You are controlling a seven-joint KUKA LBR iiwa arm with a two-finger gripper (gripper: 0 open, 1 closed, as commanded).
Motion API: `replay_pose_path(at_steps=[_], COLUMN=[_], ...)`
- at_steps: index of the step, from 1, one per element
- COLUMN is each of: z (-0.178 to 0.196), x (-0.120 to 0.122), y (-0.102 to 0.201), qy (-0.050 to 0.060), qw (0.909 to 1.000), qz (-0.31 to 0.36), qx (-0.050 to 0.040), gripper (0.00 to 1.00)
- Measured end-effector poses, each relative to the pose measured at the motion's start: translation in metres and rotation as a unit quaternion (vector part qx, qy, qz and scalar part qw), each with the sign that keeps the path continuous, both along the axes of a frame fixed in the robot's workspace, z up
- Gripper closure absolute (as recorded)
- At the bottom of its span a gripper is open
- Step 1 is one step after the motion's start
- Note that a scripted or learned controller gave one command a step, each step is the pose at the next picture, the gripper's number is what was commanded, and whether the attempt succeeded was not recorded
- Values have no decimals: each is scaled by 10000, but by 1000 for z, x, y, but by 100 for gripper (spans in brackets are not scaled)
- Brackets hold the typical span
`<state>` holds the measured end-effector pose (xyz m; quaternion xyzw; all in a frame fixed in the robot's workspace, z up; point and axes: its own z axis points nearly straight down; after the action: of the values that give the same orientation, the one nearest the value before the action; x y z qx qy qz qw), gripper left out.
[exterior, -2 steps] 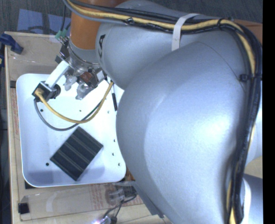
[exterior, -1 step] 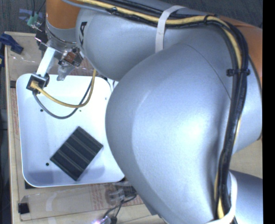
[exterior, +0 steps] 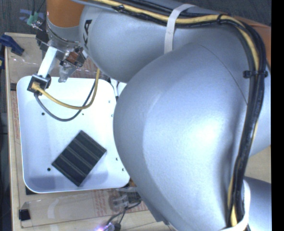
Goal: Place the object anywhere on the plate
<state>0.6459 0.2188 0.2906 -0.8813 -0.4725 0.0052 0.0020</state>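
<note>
Smooth grey metal arm (exterior: 190,114) hides much beside the shallow white bin (exterior: 29,143), where a ribbed dark rectangular plate (exterior: 79,158) lies; gripper (exterior: 65,71) state unclear

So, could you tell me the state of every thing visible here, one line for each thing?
Dark ribbed plate: lying flat in the left white bin, near its front, nothing on it.
Gripper: above the bin's far edge, apart from the plate; open or shut is unclear.
Yellow cable: hanging in a loop over the bin.
Arm: reaching across, covering the right side.
</note>
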Motion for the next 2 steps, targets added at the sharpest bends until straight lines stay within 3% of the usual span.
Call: replay_pose_path(at_steps=[1, 2], z=[9, 74], x=[-1, -67], y=[3, -25], qy=[27, -28], qw=[10000, 9940], qz=[60, 1097], qx=[-3, 12], gripper=[100, 100])
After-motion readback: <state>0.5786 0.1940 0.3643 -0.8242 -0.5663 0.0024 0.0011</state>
